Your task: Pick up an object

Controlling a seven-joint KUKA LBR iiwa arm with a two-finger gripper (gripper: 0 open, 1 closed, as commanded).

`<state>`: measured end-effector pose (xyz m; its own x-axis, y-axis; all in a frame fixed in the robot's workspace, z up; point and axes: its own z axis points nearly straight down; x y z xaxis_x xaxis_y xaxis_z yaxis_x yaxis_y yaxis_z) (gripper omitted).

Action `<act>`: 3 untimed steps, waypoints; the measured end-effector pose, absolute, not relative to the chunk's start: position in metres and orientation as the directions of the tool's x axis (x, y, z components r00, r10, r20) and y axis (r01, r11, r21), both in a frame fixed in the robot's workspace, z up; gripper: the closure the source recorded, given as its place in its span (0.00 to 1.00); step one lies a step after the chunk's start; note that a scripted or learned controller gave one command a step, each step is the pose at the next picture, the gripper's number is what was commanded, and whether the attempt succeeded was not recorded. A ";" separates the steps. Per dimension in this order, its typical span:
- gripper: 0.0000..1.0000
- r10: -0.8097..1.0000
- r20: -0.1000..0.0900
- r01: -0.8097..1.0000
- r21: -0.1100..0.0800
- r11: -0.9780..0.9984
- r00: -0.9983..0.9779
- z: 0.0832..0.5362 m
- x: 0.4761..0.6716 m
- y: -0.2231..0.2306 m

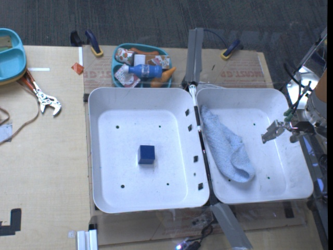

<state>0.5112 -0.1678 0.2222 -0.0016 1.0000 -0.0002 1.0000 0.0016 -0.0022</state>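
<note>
Light is bright and even from overhead, so shadows are short and soft. The blue block (146, 154) casts only a faint shade on its bin (104, 191). Both white bins come close to washing out, with mild glare on the right bin (296, 184) floor toward 4 o'clock. Focus is fair at centre; the arm (312, 95) at 3 o'clock looks slightly blurred. The dark floor (156, 9) at 12 o'clock shows little detail.
</note>
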 end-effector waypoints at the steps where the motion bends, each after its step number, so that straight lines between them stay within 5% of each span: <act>1: 0.00 0.960 0.000 0.960 0.000 -0.279 0.279 0.092 0.495 -0.115; 2: 0.00 0.951 -0.002 0.951 0.003 -0.311 0.311 0.093 0.539 -0.189; 3: 0.00 0.985 -0.001 0.985 0.002 -0.173 0.173 0.093 0.512 -0.185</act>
